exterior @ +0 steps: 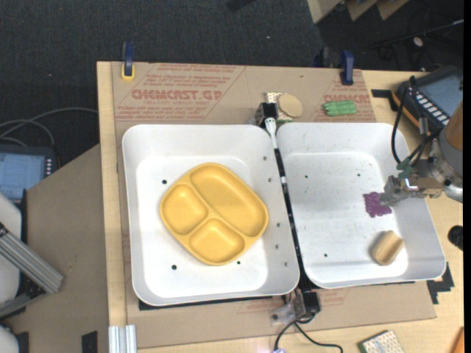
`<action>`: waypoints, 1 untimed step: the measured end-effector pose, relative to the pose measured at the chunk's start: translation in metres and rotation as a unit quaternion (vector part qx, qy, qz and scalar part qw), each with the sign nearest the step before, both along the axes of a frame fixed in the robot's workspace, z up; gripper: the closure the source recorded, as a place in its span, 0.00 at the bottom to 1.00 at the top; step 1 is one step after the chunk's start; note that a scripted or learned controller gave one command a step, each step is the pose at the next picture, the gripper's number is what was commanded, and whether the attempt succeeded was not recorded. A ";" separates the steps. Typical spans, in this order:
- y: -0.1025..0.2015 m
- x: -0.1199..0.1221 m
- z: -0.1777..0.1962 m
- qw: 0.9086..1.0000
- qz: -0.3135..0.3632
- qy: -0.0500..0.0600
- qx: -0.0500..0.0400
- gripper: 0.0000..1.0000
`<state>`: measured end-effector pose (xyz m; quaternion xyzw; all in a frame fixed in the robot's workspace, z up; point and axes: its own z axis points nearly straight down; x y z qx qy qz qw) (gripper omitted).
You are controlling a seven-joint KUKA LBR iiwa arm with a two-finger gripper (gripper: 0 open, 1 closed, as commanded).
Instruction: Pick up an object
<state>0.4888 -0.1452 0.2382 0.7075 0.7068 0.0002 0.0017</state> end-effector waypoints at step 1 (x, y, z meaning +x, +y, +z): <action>-0.030 0.001 -0.108 1.000 -0.001 0.005 0.002 1.00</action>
